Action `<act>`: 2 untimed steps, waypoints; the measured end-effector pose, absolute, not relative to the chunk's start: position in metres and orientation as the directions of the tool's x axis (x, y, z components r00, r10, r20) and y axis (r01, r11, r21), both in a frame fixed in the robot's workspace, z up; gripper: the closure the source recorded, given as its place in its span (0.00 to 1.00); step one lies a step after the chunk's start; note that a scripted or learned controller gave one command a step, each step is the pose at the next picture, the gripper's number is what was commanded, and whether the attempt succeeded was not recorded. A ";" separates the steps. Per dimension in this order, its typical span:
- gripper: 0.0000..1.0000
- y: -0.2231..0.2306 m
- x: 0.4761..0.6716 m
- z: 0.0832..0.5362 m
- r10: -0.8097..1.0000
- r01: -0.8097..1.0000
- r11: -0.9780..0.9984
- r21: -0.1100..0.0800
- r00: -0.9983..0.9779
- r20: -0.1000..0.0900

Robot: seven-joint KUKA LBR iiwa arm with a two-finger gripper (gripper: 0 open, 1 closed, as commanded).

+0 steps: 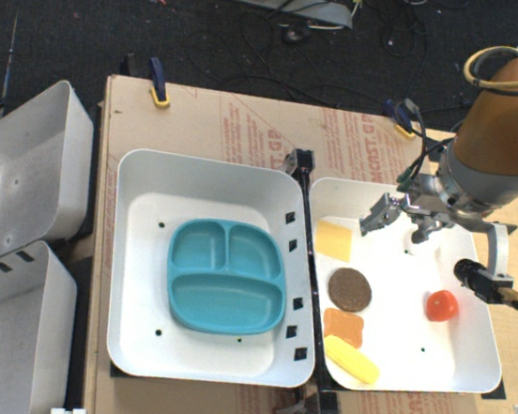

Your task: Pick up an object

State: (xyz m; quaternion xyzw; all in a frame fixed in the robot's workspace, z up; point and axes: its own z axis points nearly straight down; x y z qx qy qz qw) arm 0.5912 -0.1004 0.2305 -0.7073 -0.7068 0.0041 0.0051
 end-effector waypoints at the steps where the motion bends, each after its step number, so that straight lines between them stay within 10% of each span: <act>1: 0.00 -0.100 0.594 0.238 1.000 1.000 0.001 0.000 -0.001 0.000; 2: 0.00 -0.098 0.591 0.174 1.000 1.000 -0.001 -0.005 0.001 0.000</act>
